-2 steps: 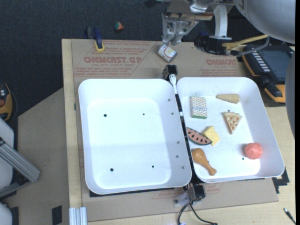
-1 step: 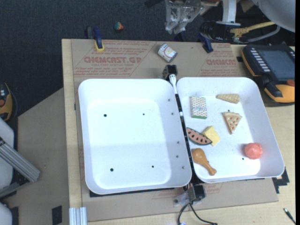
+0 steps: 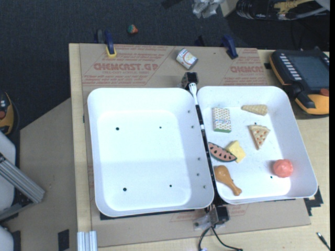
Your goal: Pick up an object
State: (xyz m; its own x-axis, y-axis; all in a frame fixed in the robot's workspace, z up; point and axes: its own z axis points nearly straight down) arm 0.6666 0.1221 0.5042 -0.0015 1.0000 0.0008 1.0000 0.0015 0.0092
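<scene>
With the gripper [image 3: 209, 7] high above the bench's far edge, its opening indiscernible, the risk is a miss: the watermelon slice [image 3: 219, 151], cheese wedge [image 3: 236, 151] and drumstick [image 3: 227, 179] crowd the right bin [image 3: 298, 140], touching.

Even, fairly bright overhead light falls on the bench. The left bin [image 3: 141, 150] shows a soft tonal step: its far half is slightly greyer, its near half whiter. The right bin [image 3: 293, 140] glares mildly, washing out its surface. Small toys cast short, faint shadows. The dark floor [image 3: 42, 14] stays dim and grainy. Sharpness is moderate, with edges a little soft throughout.
</scene>
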